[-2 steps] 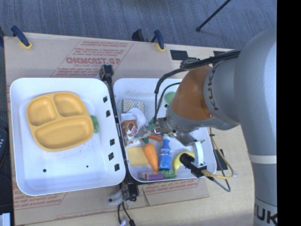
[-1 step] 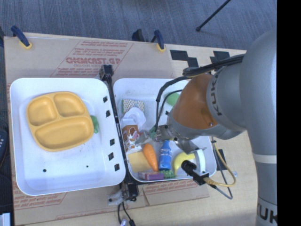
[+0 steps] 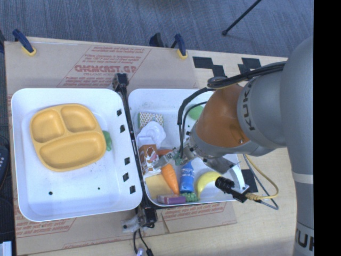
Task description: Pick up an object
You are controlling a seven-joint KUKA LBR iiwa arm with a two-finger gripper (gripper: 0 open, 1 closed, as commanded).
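Note:
The right bin (image 3: pixel 160 97) holds a heap of small objects: an orange carrot (image 3: pixel 169 178), a blue bottle (image 3: pixel 186 179), a yellow banana (image 3: pixel 206 181), a brown packet (image 3: pixel 148 157), a white crumpled piece (image 3: pixel 152 132) and a yellow block (image 3: pixel 155 186). My gripper (image 3: pixel 180 153) is low in this bin, just above the carrot and the bottle and beside the brown packet. The orange band and wrist of the arm (image 3: pixel 226 119) cover most of it. Nothing is visibly lifted.
The left bin (image 3: pixel 32 201) holds a yellow divided tray (image 3: pixel 66 136) with a small green thing (image 3: pixel 108 141) at its right side. A dotted sponge (image 3: pixel 151 118) and a green object (image 3: pixel 196 111) lie at the right bin's back. A purple item (image 3: pixel 171 199) lies at its front wall.

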